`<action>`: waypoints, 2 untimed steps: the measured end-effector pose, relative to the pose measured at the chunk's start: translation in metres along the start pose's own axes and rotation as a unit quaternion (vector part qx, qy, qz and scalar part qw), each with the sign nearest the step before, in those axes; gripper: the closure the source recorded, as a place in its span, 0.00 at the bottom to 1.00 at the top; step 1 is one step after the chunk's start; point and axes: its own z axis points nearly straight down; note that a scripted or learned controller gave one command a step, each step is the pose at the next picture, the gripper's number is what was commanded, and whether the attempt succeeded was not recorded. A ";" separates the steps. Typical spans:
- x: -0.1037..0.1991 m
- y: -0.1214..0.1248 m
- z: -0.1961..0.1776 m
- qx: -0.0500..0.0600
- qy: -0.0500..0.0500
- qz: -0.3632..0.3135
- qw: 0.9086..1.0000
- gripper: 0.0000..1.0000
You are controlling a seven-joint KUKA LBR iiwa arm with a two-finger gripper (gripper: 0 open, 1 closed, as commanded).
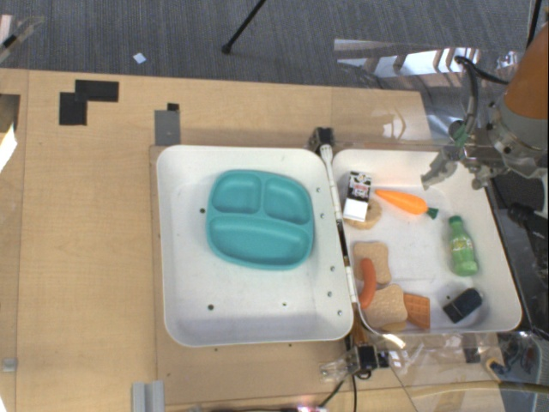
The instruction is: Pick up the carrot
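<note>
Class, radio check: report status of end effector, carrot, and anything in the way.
End effector above right bin's top edge, holding nothing. Carrot lying flat in right bin, apart from it. Green bottle close by; no blockage over carrot.

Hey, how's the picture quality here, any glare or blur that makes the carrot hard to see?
Camera view: even, soft lighting; the carrot is sharp and plain against the white right bin. Bright glare sits on the shiny surface beyond that bin. The gripper near the bin's far right corner looks slightly soft.
</note>
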 end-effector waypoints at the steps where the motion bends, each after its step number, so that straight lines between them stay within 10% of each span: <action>1: -0.008 0.040 0.157 -0.005 -0.001 -0.110 0.994 0.00; 2: -0.006 0.041 0.146 -0.006 -0.001 -0.113 0.994 1.00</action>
